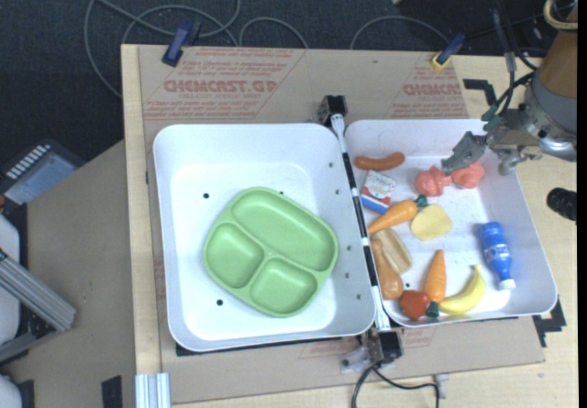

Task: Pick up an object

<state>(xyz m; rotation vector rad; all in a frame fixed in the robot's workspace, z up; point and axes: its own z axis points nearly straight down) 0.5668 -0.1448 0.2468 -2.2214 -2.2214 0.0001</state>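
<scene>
Over the right-hand shallow white bin (532, 250) on the table, seen from the fixed overhead camera, the gripper (470, 153) hangs near the back wall with its two dark fingers spread and nothing between them. Just below it lie two lumpy red-pink plastic toy foods (449, 179), touching each other, the likeliest target. They look light, rigid and smooth, so they may skid; closing across the narrower width of one lump seems safest. Nearby lie a slim brown toy sausage (379, 160), an orange plastic carrot (394, 215), a pale yellow rounded toy (430, 223), a small blue bottle (495, 253) and a yellow toy banana (463, 294). The left white bin (174, 159) holds a green three-compartment plastic plate (269, 251).
</scene>
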